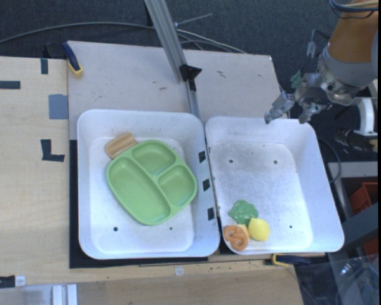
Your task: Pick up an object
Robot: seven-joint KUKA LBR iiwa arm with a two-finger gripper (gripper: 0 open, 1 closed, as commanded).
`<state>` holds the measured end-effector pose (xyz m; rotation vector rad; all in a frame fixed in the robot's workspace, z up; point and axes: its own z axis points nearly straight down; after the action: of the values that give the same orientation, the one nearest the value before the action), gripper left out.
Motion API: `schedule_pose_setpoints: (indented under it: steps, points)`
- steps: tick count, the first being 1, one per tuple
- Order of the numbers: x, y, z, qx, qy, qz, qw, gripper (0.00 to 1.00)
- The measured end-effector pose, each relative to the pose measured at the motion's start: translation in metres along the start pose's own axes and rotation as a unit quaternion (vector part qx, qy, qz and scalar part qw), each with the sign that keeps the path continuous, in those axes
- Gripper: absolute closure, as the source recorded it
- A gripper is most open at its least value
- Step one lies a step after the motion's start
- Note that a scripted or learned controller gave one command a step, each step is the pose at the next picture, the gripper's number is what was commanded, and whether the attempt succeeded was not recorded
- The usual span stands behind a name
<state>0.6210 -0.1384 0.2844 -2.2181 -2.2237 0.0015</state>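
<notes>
Lemon (259,229) beside pretzel (236,237) (leaf (242,211) half-hidden).

Worktop (25,170): bears two bins side by side.
Left bin (89,234): holds tray and cracker.
Tray (151,182): near the bin's middle.
Cracker (120,145): touching the tray's far left edge.
Right bin (305,196): three items clustered in the near left corner.
Leaf (242,211): farthest of the cluster.
Lemon (258,229): near side of leaf, right of pretzel.
Pretzel (235,236): nearest the left wall.
End effector (291,108): over the right bin's far rim.
</notes>
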Motion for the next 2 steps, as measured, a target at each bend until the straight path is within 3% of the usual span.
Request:
schedule_pose_setpoints:
  steps: [1,2]
  points:
    - [0.000,0.000,0.000,0.000,0.000,0.000,1.0000,0.00]
    - [0.000,-0.004,0.064,0.003,0.000,0.000,1.0000,0.00]
